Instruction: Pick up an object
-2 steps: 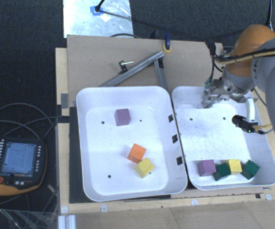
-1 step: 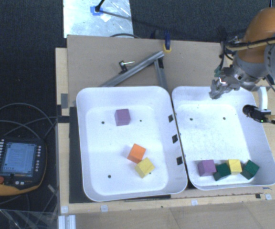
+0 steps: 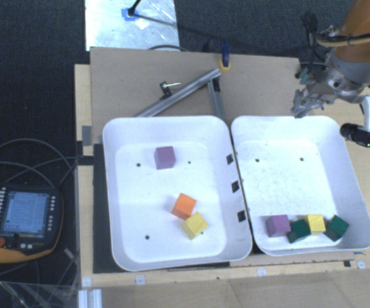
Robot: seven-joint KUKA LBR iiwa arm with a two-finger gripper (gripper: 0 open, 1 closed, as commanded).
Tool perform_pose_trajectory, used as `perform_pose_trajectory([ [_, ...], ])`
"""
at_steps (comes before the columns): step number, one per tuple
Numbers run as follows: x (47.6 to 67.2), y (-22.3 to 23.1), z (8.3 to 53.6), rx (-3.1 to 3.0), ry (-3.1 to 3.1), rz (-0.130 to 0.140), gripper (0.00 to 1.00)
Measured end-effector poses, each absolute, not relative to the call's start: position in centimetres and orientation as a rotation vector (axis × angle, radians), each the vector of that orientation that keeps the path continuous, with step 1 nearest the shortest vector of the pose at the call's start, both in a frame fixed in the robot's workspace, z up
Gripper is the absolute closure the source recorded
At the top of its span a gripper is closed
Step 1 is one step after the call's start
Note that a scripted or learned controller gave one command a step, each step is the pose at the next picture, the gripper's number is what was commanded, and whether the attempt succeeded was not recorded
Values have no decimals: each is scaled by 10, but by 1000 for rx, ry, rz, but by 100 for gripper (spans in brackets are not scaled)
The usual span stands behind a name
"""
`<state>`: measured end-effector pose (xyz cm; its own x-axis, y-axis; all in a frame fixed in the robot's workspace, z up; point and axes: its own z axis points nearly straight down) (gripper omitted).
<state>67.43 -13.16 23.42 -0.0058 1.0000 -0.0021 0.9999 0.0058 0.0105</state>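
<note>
Above the far rim of the right bin (image 3: pixel 349 172) I see the end effector (image 3: pixel 302 108), though whether it is wide or narrow I cannot tell. Along that bin's near wall sit a purple cube (image 3: pixel 277 224), two green cubes (image 3: pixel 297 230) (image 3: pixel 336 226) and a yellow cube (image 3: pixel 316 222). My left bin (image 3: pixel 117 172) holds a purple block (image 3: pixel 164 157), an orange block (image 3: pixel 184 205) touching a yellow block (image 3: pixel 194 224).

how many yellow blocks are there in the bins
2. One yellow block lies in the left bin, touching the orange block. The other yellow block sits in the right bin, in the row along its near edge.
</note>
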Motion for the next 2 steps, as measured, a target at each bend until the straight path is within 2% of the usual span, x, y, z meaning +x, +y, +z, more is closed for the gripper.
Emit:
perform_pose_trajectory([
  [1, 678, -137, 299, 2209, 2221, 9, 100],
  [2, 655, -92, 301, 2212, 2231, 3, 100],
])
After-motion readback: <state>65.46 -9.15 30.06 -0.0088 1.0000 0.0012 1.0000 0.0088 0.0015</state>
